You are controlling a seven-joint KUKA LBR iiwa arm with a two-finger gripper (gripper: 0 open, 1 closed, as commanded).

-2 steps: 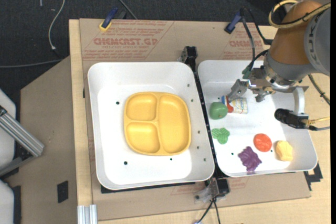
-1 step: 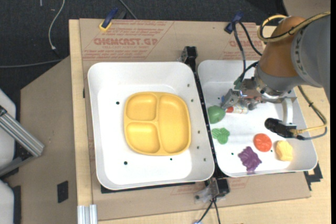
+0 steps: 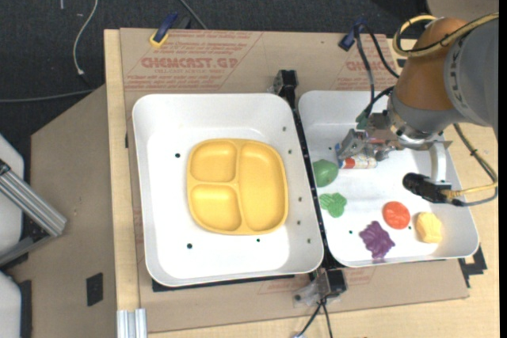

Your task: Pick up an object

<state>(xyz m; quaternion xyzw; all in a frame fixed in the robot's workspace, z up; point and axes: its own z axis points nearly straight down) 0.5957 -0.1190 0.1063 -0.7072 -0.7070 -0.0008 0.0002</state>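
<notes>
arm: I have it reaching in from the right over the right bin (image 3: 467, 237), wrist low above the bin's upper middle.
gripper (image 3: 358, 154): low over the bin floor near its left wall; I can't tell if it's open or closed, wrist blocks it.
red-white item (image 3: 361, 163): right under the gripper; likely my target, can't confirm contact.
green ball (image 3: 324, 172): against the right bin's left wall, just beside the gripper.
green leafy toy (image 3: 333, 204): left side, below the ball.
purple toy (image 3: 376, 239): near the front edge, middle.
orange ball (image 3: 396, 214): front right, near the yellow toy (image 3: 428, 227).
left bin (image 3: 158, 170): holds a yellow tray (image 3: 237, 186) in its centre, out of my way.
status: nothing seen lifted; pick not yet done, I judge.
</notes>
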